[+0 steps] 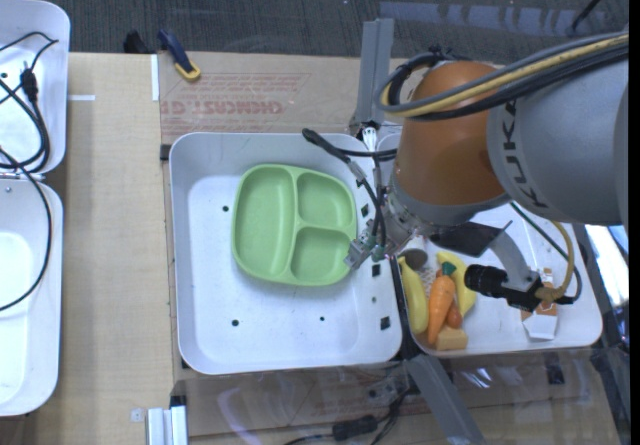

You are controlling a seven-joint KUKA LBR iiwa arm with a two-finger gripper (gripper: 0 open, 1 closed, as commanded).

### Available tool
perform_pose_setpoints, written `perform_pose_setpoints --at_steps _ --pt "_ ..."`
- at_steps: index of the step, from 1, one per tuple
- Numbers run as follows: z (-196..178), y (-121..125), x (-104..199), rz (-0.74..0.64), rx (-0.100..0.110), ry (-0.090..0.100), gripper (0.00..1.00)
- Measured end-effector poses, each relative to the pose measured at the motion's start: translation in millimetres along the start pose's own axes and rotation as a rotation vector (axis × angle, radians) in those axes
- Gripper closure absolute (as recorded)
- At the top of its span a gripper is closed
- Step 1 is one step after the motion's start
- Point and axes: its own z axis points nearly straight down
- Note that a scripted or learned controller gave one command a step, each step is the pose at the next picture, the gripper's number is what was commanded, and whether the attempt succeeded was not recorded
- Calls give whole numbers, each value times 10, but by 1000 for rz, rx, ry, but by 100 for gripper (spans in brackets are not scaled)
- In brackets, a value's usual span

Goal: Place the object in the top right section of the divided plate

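A light green divided plate point(265, 223) lies in the left bin point(200, 333), with one large section on its left and two smaller ones on its right. The top right section point(322, 199) holds nothing. My gripper point(362, 251) hangs low at the plate's right rim, beside the bottom right section and close to the wall between the bins. The grey arm with its orange band point(450, 138) looms over it from the right and hides the wrist. I can make out no object at the fingertips.
The right bin point(580, 333) holds a banana point(411, 295), a carrot point(440, 301), a yellow block point(452, 339), a black tool point(492, 281) and a small white carton point(540, 323). Cables run from the arm across the bins' divider. A blue-and-yellow clamp point(178, 57) lies behind the bins.
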Motion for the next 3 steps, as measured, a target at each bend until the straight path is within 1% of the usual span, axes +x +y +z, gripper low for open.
perform_pose_setpoints --at_steps 1,2,3 --pt "-184 -248 51 -59 0 0 100" --pt "-184 -248 51 -59 -1 0 0" --pt "-272 -246 35 -56 -1 -2 100"
